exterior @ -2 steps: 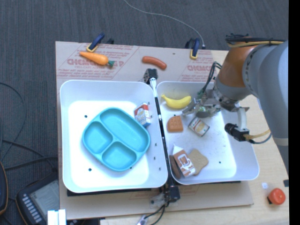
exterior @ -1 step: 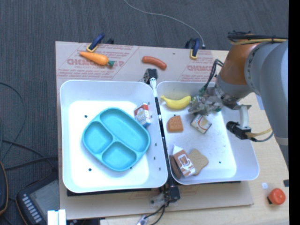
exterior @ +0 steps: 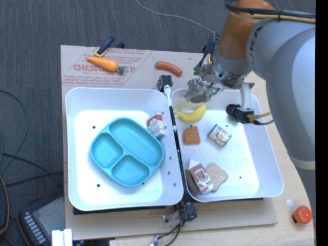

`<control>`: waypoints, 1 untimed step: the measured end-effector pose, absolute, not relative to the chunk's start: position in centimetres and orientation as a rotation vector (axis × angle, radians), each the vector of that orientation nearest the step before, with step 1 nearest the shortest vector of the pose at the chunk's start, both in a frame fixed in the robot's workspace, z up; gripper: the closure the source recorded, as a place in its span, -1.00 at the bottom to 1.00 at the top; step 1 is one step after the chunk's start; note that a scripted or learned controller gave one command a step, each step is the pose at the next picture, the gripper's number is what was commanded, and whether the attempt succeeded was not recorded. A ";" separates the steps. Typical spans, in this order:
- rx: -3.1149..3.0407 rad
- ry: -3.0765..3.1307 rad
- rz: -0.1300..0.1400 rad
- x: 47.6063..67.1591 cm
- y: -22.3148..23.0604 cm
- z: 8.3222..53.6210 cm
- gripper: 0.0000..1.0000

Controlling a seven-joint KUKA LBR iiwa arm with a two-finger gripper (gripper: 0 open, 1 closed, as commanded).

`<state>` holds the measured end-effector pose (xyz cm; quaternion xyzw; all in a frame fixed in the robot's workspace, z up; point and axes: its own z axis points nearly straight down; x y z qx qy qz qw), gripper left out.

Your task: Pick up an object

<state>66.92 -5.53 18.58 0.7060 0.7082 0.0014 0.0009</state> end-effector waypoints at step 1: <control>2.220 2.225 -0.002 61.6 -0.2 19.0 1.00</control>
